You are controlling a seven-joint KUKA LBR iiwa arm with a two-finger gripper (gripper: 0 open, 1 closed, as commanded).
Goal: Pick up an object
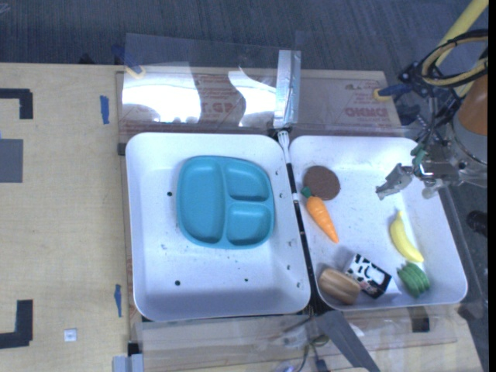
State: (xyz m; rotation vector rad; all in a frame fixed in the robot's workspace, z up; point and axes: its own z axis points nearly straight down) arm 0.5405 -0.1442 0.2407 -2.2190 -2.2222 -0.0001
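One blue tray [225, 201] left; one carrot [321, 217], one banana [404, 239] right.

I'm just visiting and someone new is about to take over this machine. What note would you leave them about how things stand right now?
Gripper: above the right bin, near its far right side, fingers spread, nothing between them.
Right bin holds: brown disc, carrot, banana, green toy, black-and-white toy, brown loaf-like thing.
Left bin: blue tray.
Done: nothing picked up yet.
Left: grasp one object; the banana lies closest to the gripper.
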